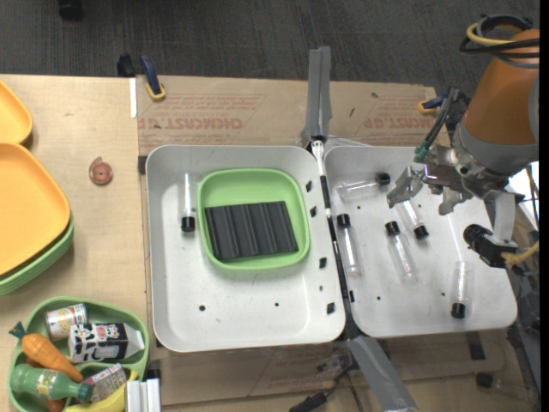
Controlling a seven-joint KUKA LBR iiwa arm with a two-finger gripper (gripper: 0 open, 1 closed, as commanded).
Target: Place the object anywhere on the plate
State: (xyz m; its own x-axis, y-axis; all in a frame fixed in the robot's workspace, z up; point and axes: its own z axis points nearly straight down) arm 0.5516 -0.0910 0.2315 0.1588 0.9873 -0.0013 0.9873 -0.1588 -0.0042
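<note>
The gripper (426,192) hangs over the right bin (489,314) with its fingers spread wide and nothing between them. Small clear tubes (401,249) with black caps lie in that bin. The green plate (251,184) sits in the left bin (240,320), holding a dark ridged block (250,229).

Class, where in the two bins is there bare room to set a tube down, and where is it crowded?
Free: the left bin floor below the green plate. Crowded: the right bin, strewn with tubes under the pincer.
</note>
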